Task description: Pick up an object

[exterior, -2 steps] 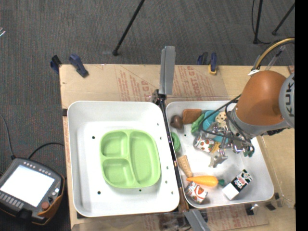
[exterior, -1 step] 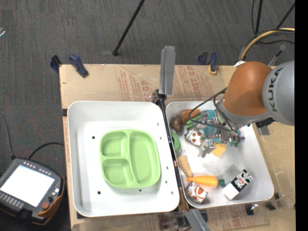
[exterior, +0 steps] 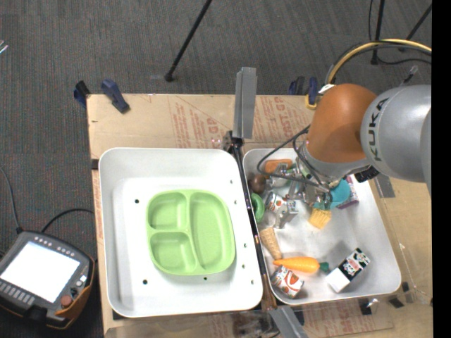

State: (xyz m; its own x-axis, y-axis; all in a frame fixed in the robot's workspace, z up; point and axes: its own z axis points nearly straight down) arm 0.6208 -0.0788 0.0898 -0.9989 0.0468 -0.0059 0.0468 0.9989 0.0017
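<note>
Arm comes in from the right and hangs over the rear half of the right bin, so its orange band and wrist cover much of what lies there. Gripper is low among the clutter, metal parts mixed w/ cables; can't tell how the jaws stand, nor whether anything sits between them.

Partly hidden under the wrist: an orange-brown item at the bin's rear-left, a teal thing just right of the gripper, a dark round obj by the divider. Too cut off to name.

Easier to read, all in the right bin: yellow ridged piece just below the gripper; small red-and-white can and a green bit at the left wall; tan cone pointing toward the front; orange carrot w/ green stub lying across the front; a second red-and-white can touching it below; black-and-white carton tilted, front-right.

Left bin holds a light-green three-compartment plate, flat, about centre.

Handheld controller sits on the floor at lower left.
</note>
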